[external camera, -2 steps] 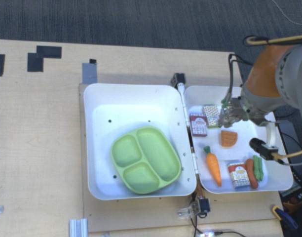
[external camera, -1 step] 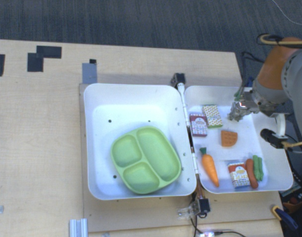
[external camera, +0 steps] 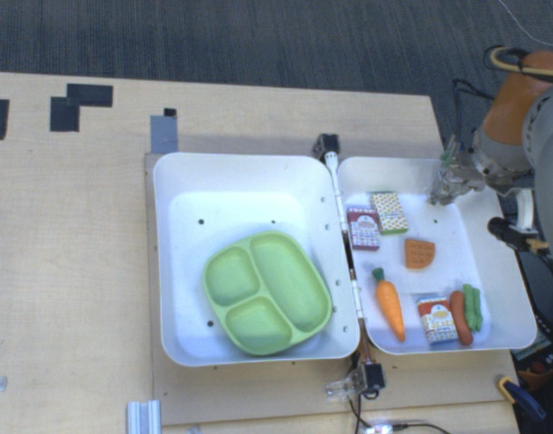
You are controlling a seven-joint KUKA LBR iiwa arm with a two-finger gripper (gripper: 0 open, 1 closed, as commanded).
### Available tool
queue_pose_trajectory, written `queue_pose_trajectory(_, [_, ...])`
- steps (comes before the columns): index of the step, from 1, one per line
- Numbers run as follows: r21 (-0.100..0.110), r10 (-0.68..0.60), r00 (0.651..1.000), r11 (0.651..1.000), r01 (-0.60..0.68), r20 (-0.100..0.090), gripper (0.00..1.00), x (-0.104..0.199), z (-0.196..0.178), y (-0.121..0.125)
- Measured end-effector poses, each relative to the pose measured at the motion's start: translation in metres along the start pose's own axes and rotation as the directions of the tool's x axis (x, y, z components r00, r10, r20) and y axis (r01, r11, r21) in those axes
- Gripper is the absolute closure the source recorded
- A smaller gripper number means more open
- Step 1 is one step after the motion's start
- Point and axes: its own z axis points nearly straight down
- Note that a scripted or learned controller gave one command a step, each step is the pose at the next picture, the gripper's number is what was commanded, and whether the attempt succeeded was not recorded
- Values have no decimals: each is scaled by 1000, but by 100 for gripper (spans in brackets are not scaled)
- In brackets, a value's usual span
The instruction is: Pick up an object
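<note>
Bench: pale wooden bench top [external camera: 69, 269] carries two shallow white bins side by side, touching along a central hinge-like seam. Wide bare wood lies left of the bins; dark carpet lies beyond the far edge.

Left white plastic bin [external camera: 182, 242]: holds one light green three-compartment plastic tray [external camera: 267, 292], set at a slant toward the near side. Bare bin floor shows along the far side and left wall.

Right white plastic bin [external camera: 502, 287]: holds several small toy food items.
- Dark red small box with a printed label [external camera: 363, 228], near the seam, far half.
- Small yellow-green patterned box [external camera: 389, 212], just beside the red box, on its right.
- Orange square waffle-like cracker [external camera: 419, 254], mid-bin, apart from the others.
- Orange toy carrot with green top [external camera: 389, 304], near half, close to the seam.
- White and orange small carton [external camera: 435, 320], near the front wall.
- Reddish-brown toy sausage [external camera: 459, 316], touching the carton's right side.
- Green toy pea pod [external camera: 473, 306], just beside the sausage.
The far right part of this bin's floor is bare.

Tool: grey arm with orange band enters from the right; two-finger gripper [external camera: 445, 193] sits over the far right corner of the right bin, by the rim. Nothing is seen between its tips; whether they are apart or together cannot be told. Nearest items are the patterned box and the cracker, both to its left and apart from it.
</note>
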Motion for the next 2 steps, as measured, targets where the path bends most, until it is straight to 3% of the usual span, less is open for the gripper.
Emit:
queue_pose_trajectory(1, [6,-2,1000,1000,2,-12,0,6,1,0])
queue_pose_trajectory(2, [2,3,1000,1000,-3,-1,0,17,1,-59])
